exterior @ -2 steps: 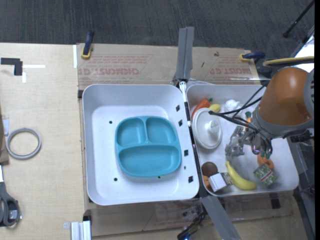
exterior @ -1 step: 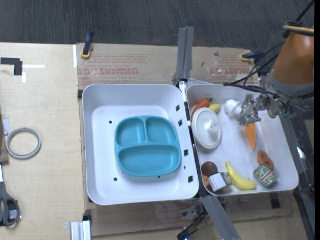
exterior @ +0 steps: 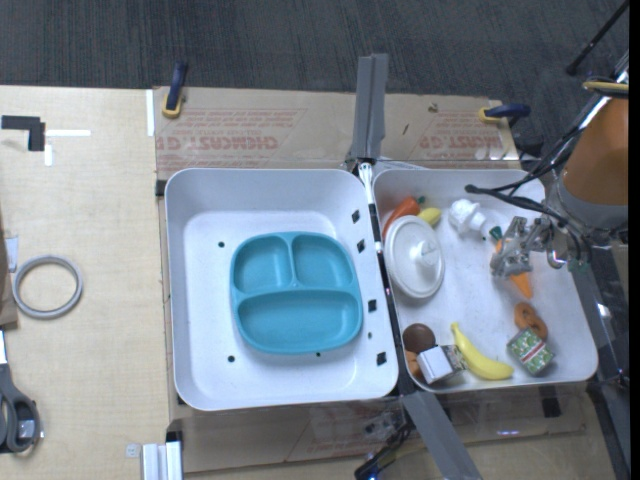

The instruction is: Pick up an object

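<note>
My gripper hangs over the right bin, near its right side, with the grey arm and orange band reaching in from the right edge. An orange carrot-like piece lies right below the gripper's tip, touching or nearly touching it. I cannot tell whether it is gripped. Also in this bin are a white round lid, a banana, a green-labelled can, an orange-brown ring, a brown ball and a small white toy.
The left bin holds a blue divided plate. An orange and a yellow item lie behind the lid. A small boxy item sits by the banana. A grey tape ring and scissors rest on the bench at left.
</note>
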### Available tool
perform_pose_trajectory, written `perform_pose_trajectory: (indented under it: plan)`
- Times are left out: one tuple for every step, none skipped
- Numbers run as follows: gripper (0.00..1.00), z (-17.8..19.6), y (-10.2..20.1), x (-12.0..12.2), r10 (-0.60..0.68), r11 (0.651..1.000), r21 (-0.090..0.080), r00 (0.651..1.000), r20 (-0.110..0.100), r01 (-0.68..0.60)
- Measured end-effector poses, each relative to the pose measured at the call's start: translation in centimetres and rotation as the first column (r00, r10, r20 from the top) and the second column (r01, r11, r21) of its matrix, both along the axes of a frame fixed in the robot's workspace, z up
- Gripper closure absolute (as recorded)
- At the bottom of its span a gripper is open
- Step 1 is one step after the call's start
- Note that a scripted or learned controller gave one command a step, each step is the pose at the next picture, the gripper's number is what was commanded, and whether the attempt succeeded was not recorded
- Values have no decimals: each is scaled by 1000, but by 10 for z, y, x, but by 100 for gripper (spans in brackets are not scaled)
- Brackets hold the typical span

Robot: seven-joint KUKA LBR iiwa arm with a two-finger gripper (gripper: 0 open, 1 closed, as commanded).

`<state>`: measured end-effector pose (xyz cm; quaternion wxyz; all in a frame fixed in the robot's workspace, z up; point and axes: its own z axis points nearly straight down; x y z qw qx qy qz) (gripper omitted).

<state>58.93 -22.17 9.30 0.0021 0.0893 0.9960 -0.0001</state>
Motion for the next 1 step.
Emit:
perform_pose_trajectory:
  plan:
    - [0, 0, 0, 0, 0, 1000, 0, 1000, 0, 0]
